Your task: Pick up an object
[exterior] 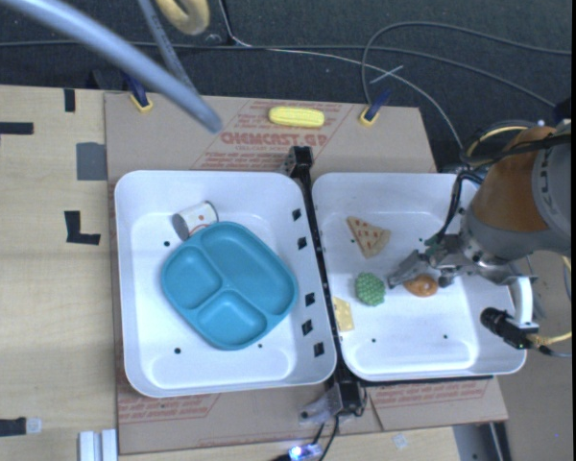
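Observation:
The right bin [403, 353] holds a tan waffle-patterned wedge [367, 235], a green bumpy ball [370, 289], a small yellow piece [343, 313] near the left wall, and an orange-brown lump [422, 285]. My gripper [415, 275] reaches in from the right, low over the bin, with its grey fingers right beside and over the orange-brown lump. The lump looks to touch the fingers, but whether it sits between them is unclear.
The left bin [139, 257] carries a blue divided plate [228, 284] and a small white cup [195, 219] lying on its side. A yellow object [296, 117] lies on the cardboard behind the bins. Cables run along the right bin's far and right sides.

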